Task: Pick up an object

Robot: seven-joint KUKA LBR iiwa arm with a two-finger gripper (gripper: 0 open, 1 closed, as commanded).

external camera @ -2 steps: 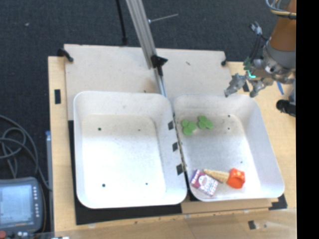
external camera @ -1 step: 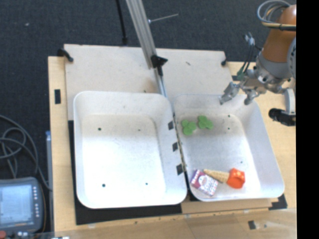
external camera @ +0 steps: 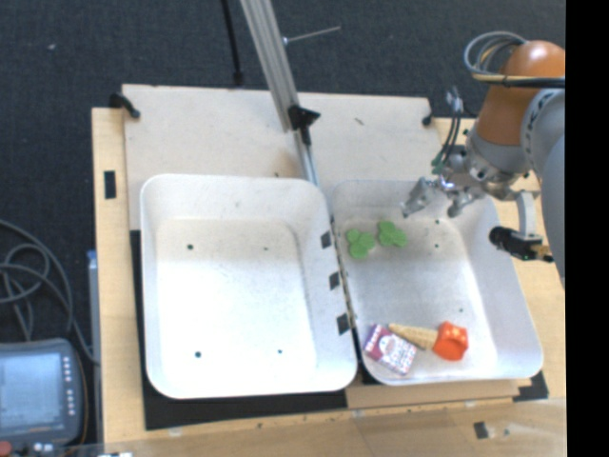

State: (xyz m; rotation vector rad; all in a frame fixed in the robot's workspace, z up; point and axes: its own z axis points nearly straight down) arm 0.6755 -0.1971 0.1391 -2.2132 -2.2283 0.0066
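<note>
Right, the two-finger gripper (external camera: 438, 201) sits over the upper right part of the right shallow white bin (external camera: 509, 327), fingers spread apart, released, nothing between them. The grey arm with the orange band (external camera: 519, 93) comes in from the upper right of the frame.

Objects, all in the right bin:
- two small green lumpy pieces (external camera: 375, 239), side by side, upper left part of the bin, near the gripper but apart from it, to its lower left
- orange-red blocky toy (external camera: 452, 341) at the lower edge of the bin
- tan cone-shaped piece (external camera: 411, 333) just beside the orange-red toy, on its left, appears to touch it
- pink and white small packet (external camera: 390, 349) at the lower left corner of the bin, touching the cone's narrow end or very close; cannot tell which

The left shallow white bin (external camera: 162, 255) fills centre-left of the frame, a few dark specks on its floor. Both bins rest on the tan wooden desk (external camera: 209, 127). A silver metal pole (external camera: 271, 55) runs from top centre down to the gap between the bins.
</note>
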